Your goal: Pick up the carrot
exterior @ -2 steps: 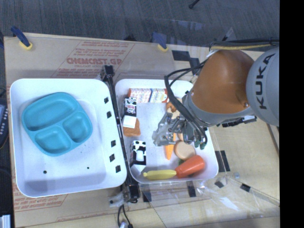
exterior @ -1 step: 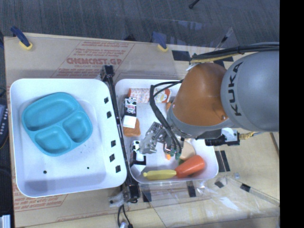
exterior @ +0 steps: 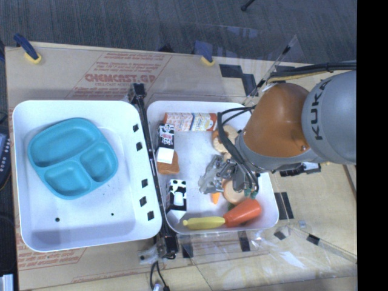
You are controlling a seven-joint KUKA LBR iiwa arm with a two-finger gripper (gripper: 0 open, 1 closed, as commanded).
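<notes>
Orange carrot (exterior: 243, 211) lay against banana (exterior: 204, 222); gripper (exterior: 213, 177), finger spread indeterminate, risked snagging crowded neighbouring items instead.

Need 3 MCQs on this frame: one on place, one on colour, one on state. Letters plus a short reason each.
1. Where does the carrot lie?
A. In the right bin, near its front right corner
B. On the blue plate
C. On the bench outside both bins

2. What colour is the divided plate in the left bin?
A. Red
B. Blue
C. Yellow

3. How does the gripper stand to the carrot?
A. It has lifted the carrot clear of the bin
B. It is over the left bin
C. It is low in the right bin, beside the carrot, which lies on the bin floor

Key: 1 A, the carrot rests by the banana at the front wall. 2 B, the three-part plate is plainly light blue. 3 C, the carrot lies flat to the lower right of the gripper.
</notes>
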